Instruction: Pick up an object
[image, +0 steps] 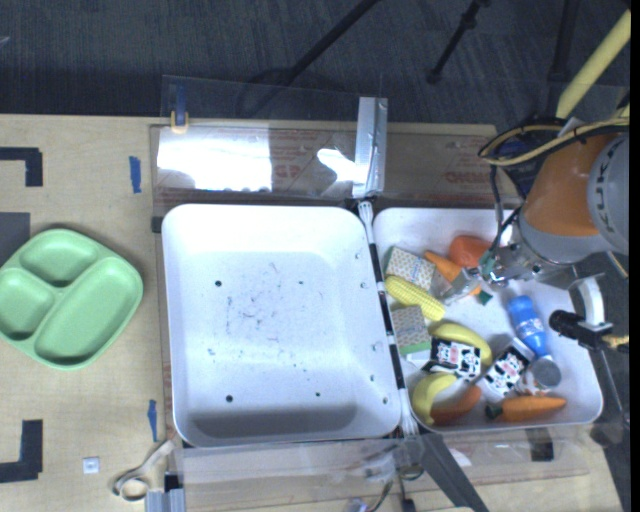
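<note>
The grey arm with the orange band (560, 200) is seen over the far part of the right white bin (590, 400), and its gripper (497, 265) is lowered among the objects there. Whether the gripper is open or closed cannot be told. Just beside it a small orange piece (468, 248) and a yellow plastic corn cob (413, 296) are found. A blue plastic bottle (526, 325), a yellow banana (432, 390) and an orange carrot (532, 406) are lying nearer. A green divided plate (66, 297) is placed far left on the bench.
</note>
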